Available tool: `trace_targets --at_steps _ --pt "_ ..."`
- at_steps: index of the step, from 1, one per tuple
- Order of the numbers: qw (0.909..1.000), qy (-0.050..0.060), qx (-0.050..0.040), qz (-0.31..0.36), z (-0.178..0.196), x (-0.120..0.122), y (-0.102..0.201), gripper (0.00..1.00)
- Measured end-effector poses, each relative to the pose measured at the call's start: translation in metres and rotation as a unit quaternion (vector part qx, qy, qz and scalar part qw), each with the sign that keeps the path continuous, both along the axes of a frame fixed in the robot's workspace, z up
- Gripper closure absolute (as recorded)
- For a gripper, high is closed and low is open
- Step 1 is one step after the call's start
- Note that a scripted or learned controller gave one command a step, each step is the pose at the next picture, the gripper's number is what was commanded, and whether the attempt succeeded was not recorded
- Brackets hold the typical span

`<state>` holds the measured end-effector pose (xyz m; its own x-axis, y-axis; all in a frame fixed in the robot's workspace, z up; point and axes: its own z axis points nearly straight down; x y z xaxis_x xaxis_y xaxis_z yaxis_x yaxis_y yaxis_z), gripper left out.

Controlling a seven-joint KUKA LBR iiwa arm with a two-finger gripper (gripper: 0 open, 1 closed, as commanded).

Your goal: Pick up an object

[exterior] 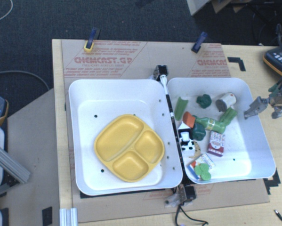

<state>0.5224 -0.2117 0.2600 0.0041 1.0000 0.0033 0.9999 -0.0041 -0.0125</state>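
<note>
The right bin [253, 140] holds several small objects along its left and middle. Among them are a flat green piece [181, 107], a dark green round object [204, 100], a grey and white cylinder [225, 100], a green bottle [219, 123], an orange piece [189, 119] and a red and white packet [216, 144]. Lower left lie a black and white toy [188, 142] and a green and white item [203, 169]. My gripper [256, 107] hangs over the bin's right rim, to the right of the cylinder and the bottle, apart from all of them, with nothing visibly in it.
The left bin [84, 98] carries a yellow divided tray [129, 147] near its middle. Clamps [90, 39] sit at the back of the brown board, and a black device [161, 71] stands between the bins at the back. The right bin's right half is bare white floor.
</note>
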Motion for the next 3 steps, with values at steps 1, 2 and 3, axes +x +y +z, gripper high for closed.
trace_targets --at_steps 1,2,3 --pt "1.0000 -0.006 -0.0018 0.002 0.006 0.002 0.001 0.00" --pt "1.0000 -0.003 -0.0004 0.002 -0.053 0.003 -0.008 0.00" --pt "1.0000 -0.003 0.0000 0.002 -0.110 -0.007 -0.007 0.00"
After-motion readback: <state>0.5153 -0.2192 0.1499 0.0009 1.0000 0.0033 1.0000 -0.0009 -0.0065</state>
